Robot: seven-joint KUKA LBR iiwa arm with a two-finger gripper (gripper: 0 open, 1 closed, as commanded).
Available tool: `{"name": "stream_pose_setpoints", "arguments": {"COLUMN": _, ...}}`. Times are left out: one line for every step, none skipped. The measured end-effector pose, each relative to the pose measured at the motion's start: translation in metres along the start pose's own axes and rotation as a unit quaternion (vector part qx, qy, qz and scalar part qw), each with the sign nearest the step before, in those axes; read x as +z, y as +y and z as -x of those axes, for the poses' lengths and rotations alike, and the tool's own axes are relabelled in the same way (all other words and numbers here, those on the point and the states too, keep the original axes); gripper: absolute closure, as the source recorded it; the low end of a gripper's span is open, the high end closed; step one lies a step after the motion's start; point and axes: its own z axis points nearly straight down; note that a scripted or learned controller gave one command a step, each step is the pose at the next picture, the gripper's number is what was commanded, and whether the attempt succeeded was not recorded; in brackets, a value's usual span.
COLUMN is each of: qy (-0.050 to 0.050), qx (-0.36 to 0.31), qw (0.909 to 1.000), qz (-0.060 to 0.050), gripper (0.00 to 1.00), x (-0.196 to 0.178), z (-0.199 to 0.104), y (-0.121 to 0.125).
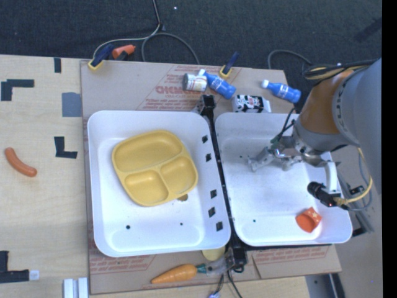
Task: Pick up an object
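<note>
- Claw [259, 161]: low over the right bin [273, 228], upper middle of its floor, pointing toward the divider. Fingers look spread a little; nothing seen between them.
- Arm [338, 110]: grey with orange band, enters from the right, wrist above the bin's upper right part.
- Orange object [308, 220]: lies on the right bin floor near the lower right corner, well apart from the claw.
- Left bin [102, 166]: holds a yellow divided plate [154, 167], tilted, near centre.
- Outside the bins: blue bottles [220, 85] along the far edge, a toy carrot [175, 274] at the near edge, an orange sausage shape [20, 162] on the wood at far left.
</note>
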Motion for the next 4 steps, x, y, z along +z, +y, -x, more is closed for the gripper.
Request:
{"name": "stream_pose_setpoints", "arguments": {"qy": 0.0, "qx": 0.0, "qw": 1.0, "qz": 0.002, "gripper": 0.0, "x": -0.003, "z": -0.051, "y": 0.053}}
{"name": "stream_pose_setpoints", "arguments": {"qy": 0.001, "qx": 0.002, "qw": 1.0, "qz": 0.0, "gripper": 0.0, "x": -0.002, "z": -0.072, "y": 0.08}}
{"name": "stream_pose_setpoints", "arguments": {"qy": -0.001, "qx": 0.002, "qw": 1.0, "qz": 0.0, "gripper": 1.0, "x": -0.013, "z": -0.07, "y": 0.079}}
{"name": "stream_pose_setpoints", "arguments": {"qy": -0.001, "qx": 0.002, "qw": 1.0, "qz": -0.001, "gripper": 0.0, "x": -0.012, "z": -0.071, "y": 0.079}}
